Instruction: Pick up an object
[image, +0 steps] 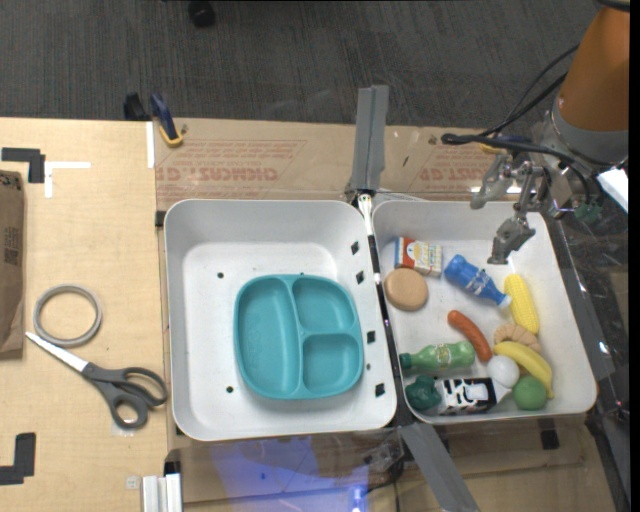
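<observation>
Claw (512, 238) hung over the far part of the right bin (575, 300), holding nothing; whether its fingers stood wide or narrow, I couldn't tell. Nearest target was the blue bottle (474, 279), lying tilted just below the claw, left of the corn cob (521, 302). Probably light hollow plastic, smooth, likely to roll or slip; best pinched across its fat middle. Bread roll (406, 289), sausage (470, 335), green bottle (439, 356), banana (527, 362) crowded nearby. Left bin (190, 300) held a teal divided tray (298, 336). Scissors (105, 380) lay on the surface.
</observation>
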